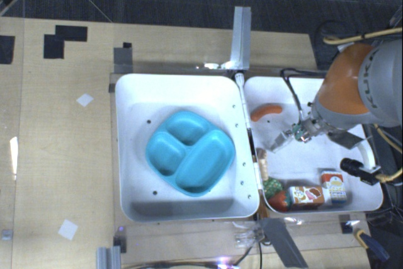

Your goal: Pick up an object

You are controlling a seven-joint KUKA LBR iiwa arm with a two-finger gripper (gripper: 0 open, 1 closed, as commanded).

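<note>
We judged this the approach step: our pincer (pixel 280 140) hung low over bare floor in the right bin (pixel 371 201), and whether it was spread or pressed together we could not tell. An orange sausage-shaped toy (pixel 267 111) lay just behind it, and the packaged items (pixel 310 195) sat along the near wall. The left bin (pixel 126 154) carried a blue divided tray (pixel 190 152). Next we needed to centre over one object and descend. The package labels were too small to read.

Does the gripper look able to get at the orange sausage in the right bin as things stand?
Probably yes. The orange sausage lies alone on bare bin floor, with the gripper close beside it and nothing between them.
</note>
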